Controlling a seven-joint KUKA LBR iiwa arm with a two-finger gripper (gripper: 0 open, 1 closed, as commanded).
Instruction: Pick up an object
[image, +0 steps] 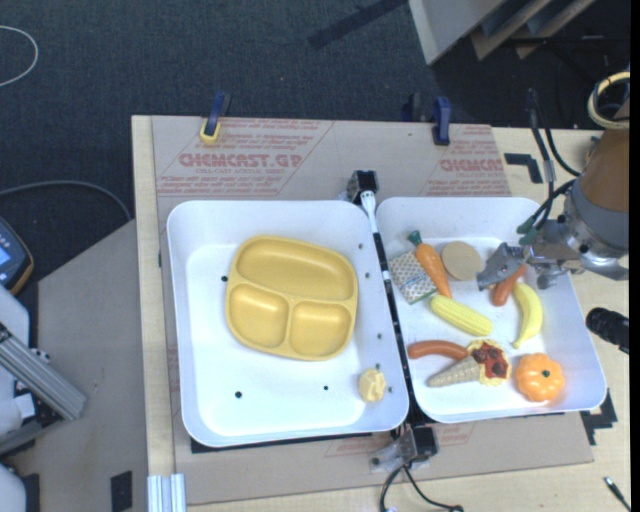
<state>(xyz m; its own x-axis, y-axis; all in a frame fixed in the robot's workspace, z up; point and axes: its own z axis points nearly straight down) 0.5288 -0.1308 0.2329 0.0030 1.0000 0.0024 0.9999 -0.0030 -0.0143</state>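
My gripper (508, 266) reaches in from the right and hovers over the upper right part of the right bin (590, 345). Just under it lies a small red-orange sausage (505, 289), partly hidden by the gripper. Close by are a tan round disc (461, 260) to its left and a yellow banana (529, 312) below it. Also in this bin are a carrot (432, 267), a grey patterned piece (406, 275), a corn cob (461, 316), a second sausage (436, 350), an ice cream cone (466, 368) and an orange pumpkin (540, 378).
The left bin (190, 330) holds a yellow divided plate (291, 297) and a small pale yellow lump (372, 384) near its lower right corner. A black clip (363, 184) sits where the two bins meet at the back. Cables run down at the right.
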